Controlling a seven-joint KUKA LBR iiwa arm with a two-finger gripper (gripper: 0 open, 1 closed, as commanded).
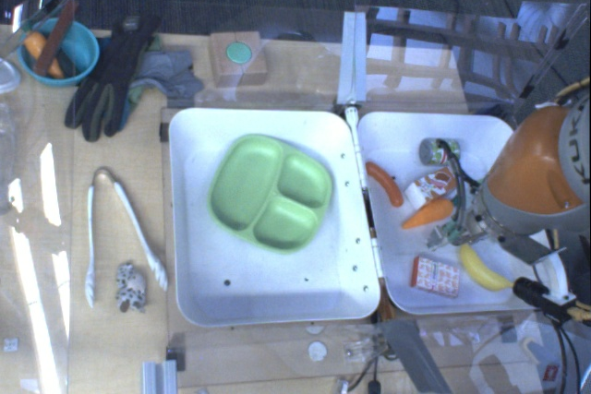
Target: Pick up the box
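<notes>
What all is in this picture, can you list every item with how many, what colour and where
Bins: two, white, side by side on the bench.
Divided plate: one, green, left bin.
Box: one, red and white, right bin, near edge.
Banana: one, yellow, right of the box.
Carrot: one, orange, right bin centre.
Sausage: one, red, right bin, left side.
Can: one, silver-green, right bin, far side.
Gloves: one pair, black, bench far left.
Bowl: one, teal, far-left corner.
Tongs: one, white, left of bins.
Wooden block: one, tan with green dot, behind left bin.
Arm: one, grey and orange, over right bin; pincer beside the carrot.
</notes>
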